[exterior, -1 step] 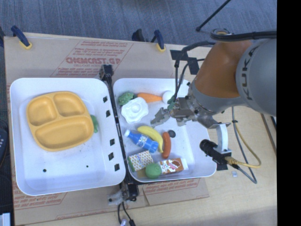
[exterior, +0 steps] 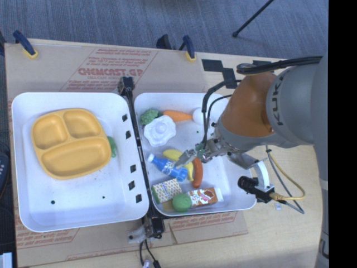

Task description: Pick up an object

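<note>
While the arm (exterior: 262, 113) reaches in from the right, I see its hand (exterior: 196, 154) down inside the right bin (exterior: 237, 202), low over the heap of toy food. I cannot tell how the hand is set, since the wrist and the clutter beneath hide it, and I see nothing that is plainly gripped.

Just under the tip lie a yellow banana (exterior: 174, 155) and an orange-red sausage (exterior: 197, 173), the sausage touching the banana's right end. A blue bottle (exterior: 167, 167) lies tilted just left of them. Above those sits a white lidded cup (exterior: 159, 131), with a green broccoli piece (exterior: 148, 116) at its upper left and an orange carrot (exterior: 177, 115) along the bin's back part. A white egg (exterior: 198, 115) rests beside the carrot's right end. Near the front wall I make out a patterned box (exterior: 166, 190), a green ball (exterior: 181, 202) touching it, and a red packet (exterior: 203, 196) just right of the ball.

Over in the left bin (exterior: 33, 205) a yellow divided tray (exterior: 70, 143) lies flat, with a small green item (exterior: 113, 147) peeking out at its right edge. Both bins sit on a cardboard sheet (exterior: 100, 68) spread across the worktop (exterior: 279, 239), held by blue clamps (exterior: 25, 43) at the back edge.
</note>
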`<state>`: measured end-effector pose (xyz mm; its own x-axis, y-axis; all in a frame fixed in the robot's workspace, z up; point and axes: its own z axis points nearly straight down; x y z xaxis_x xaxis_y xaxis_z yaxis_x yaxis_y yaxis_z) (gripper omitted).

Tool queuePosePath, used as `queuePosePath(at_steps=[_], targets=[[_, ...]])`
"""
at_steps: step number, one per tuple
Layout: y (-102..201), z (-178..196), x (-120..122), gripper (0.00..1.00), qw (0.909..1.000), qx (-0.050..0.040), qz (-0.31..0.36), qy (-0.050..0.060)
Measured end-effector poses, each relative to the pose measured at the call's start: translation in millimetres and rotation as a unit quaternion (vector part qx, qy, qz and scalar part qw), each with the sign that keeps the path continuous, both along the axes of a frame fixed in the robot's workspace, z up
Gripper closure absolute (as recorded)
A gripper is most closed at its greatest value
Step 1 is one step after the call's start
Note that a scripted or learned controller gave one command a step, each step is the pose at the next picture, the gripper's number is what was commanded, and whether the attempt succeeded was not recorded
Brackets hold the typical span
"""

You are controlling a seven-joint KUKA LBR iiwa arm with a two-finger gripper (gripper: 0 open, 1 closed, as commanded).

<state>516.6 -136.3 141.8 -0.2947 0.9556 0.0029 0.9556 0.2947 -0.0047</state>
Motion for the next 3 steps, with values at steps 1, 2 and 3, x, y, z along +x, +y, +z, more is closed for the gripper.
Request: queuePosePath(at_steps=[1,2,3], targets=[[-4.7,-31.6,13.6,0.00,0.9971,-0.0025,0.076,-0.010],[-4.6,-21.8,14.2,1.00,0.9969,-0.0028,0.078,-0.010],[58.4,80.9,47.9,1.00,0.9980,-0.0006,0.063,-0.002]])
